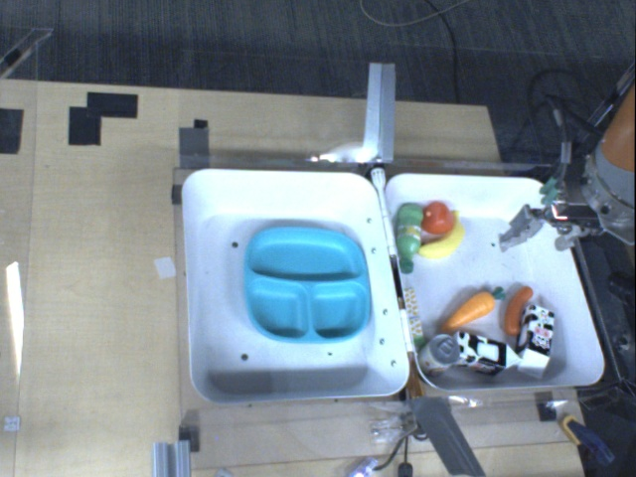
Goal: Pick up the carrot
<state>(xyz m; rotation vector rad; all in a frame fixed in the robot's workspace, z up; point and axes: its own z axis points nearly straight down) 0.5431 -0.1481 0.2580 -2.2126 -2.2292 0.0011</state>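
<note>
The carrot [469, 309], orange with a green tip, lies slanted on the floor of the right bin [586, 296], in its lower middle. My gripper [538, 236] hangs over the upper right part of that bin, up and to the right of the carrot and well apart from it. Its fingers are spread open with nothing between them.
A red-orange sausage-like piece [517, 309] lies just right of the carrot. Cow-patterned cartons [538, 331] and a small can [440, 350] crowd the front edge. A green pepper [407, 229], tomato [436, 217] and banana [441, 245] sit at the upper left. The left bin [214, 266] holds a blue divided plate [304, 280].
</note>
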